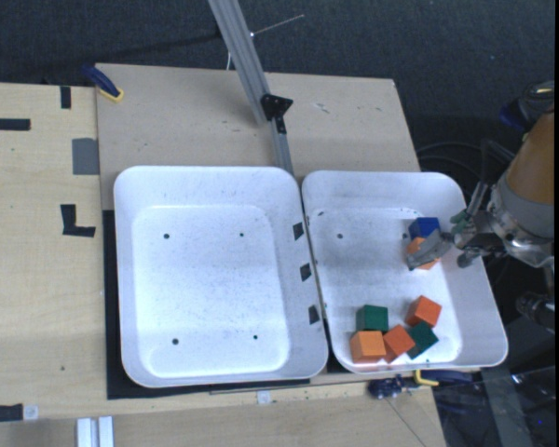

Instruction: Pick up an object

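**Reach into the right bin, grasp not confirmed**

I am watching the arm (531,180) reaching in from the right, with the gripper (427,250) sitting low over the right bin (354,194). It is hovering at a blue block (425,225) and an orange block (419,246), which are lying touching each other near the bin's right wall. I cannot tell whether the jaws are apart or clamped; the blocks and the grey tips are overlapping too much.

My judgement: the grasp step is in hand. The next move is calling for a firm close on one block, then a straight lift.

A second cluster is lying at the bin's near edge: a green block (373,318), orange blocks (367,345) and a dark green block (423,340). The right wall is crowding the gripper closely. Open room is lying to the left, across the bin floor, and the left bin (130,194) is standing beside it on the surface (186,110).
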You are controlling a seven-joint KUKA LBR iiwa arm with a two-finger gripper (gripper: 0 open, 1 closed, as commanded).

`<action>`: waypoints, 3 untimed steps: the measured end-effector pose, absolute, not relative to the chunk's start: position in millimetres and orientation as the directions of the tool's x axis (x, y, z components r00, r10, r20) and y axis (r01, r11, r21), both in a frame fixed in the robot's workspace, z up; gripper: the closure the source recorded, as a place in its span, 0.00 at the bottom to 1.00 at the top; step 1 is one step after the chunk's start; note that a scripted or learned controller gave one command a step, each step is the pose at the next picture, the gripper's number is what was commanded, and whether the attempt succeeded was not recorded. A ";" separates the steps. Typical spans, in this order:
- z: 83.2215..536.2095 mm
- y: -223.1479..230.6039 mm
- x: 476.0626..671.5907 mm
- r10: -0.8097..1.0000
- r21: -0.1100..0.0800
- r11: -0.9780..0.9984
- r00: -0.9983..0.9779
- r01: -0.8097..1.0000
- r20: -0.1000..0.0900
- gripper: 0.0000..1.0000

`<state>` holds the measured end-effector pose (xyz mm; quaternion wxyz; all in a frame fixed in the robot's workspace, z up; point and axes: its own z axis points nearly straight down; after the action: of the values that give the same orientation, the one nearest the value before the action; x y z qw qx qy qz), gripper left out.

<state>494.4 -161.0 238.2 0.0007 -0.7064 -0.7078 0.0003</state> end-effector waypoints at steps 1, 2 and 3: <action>238.2 -161.0 494.5 1.000 -0.001 0.002 -0.002 1.000 0.001 0.00; 174.8 -164.4 493.8 1.000 -0.008 0.001 -0.001 1.000 0.001 0.00; 121.0 -155.2 487.2 1.000 -0.004 0.001 -0.001 1.000 0.000 0.00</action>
<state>487.2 -155.2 121.0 0.0014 -0.7066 -0.7076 0.0014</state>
